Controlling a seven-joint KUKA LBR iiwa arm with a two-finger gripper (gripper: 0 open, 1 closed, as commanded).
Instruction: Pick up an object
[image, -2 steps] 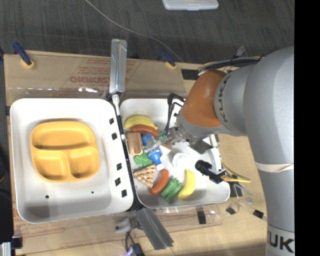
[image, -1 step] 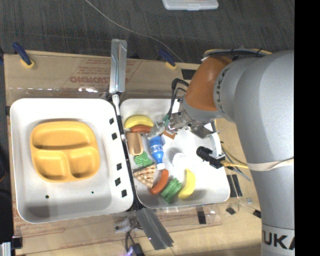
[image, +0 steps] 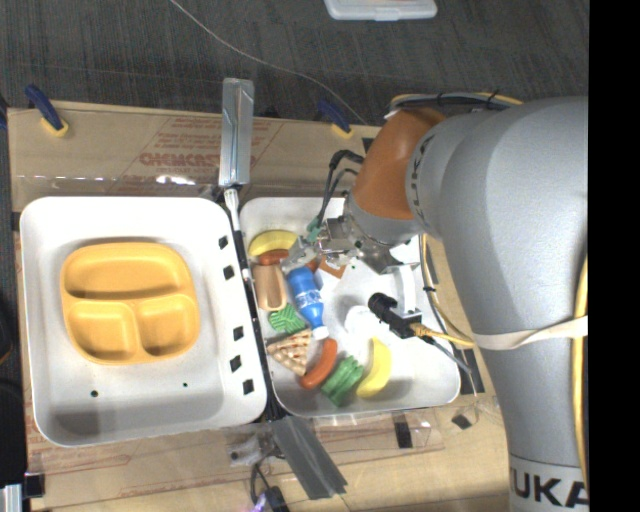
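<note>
The right bin (image: 432, 385) holds a heap of toy foods. A blue bottle (image: 305, 294) lies in its middle, with a brown roll (image: 268, 285) to its left and a yellow piece (image: 272, 242) at the far left corner. Nearer the front lie a red sausage (image: 320, 363), a yellow banana (image: 377, 368), a tan wedge (image: 292, 350) and two green pieces (image: 285, 320) (image: 343, 380). My gripper (image: 322, 243) hangs low over the far part of the heap, just above the bottle's top end and beside a small orange-brown piece (image: 333, 266). The wrist hides the bin's far right part.
The left bin (image: 60, 400) holds a yellow divided tray (image: 128, 300). A row of black clips (image: 240, 340) runs along the wall between the two bins. The big grey arm (image: 510, 220) covers the right side of the bench.
</note>
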